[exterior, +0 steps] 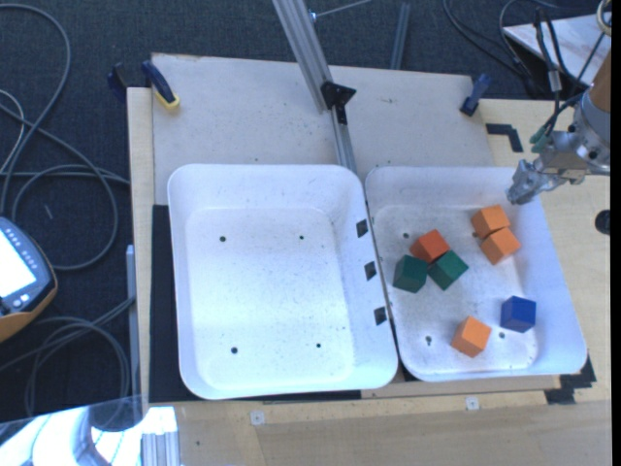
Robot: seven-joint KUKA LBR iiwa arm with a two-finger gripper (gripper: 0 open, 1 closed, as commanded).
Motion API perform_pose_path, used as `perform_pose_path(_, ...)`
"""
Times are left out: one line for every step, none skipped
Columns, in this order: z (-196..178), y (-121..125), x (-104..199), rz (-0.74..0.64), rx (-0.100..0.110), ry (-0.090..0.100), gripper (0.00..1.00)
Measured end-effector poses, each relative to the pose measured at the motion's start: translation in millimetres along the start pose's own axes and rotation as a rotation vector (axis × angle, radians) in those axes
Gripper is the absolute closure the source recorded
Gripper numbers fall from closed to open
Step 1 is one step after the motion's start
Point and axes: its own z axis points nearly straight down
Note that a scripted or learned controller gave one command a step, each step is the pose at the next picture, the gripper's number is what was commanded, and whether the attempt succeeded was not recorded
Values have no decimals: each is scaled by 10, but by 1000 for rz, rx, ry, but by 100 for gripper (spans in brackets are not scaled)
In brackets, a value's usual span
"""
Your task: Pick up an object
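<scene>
Orange, green and blue blocks sit loose in the right bin (558,289), clustered mid-frame right. Nearest the gripper (520,190) are two orange blocks (496,233), touching each other. It hangs over the bin's upper right corner, near the rim; whether the fingers are parted, I cannot tell. Left bin (194,221) offers open room.

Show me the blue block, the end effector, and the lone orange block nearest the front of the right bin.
blue block (518,313): camera view, on its top face.
end effector (522,190): camera view, at the tip over the bin's far right rim.
lone orange block (472,336): camera view, on its top face.
</scene>
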Motion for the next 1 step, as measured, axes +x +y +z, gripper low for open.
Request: perform_pose_path(7, -2, -1, 0, 1, 0, 0)
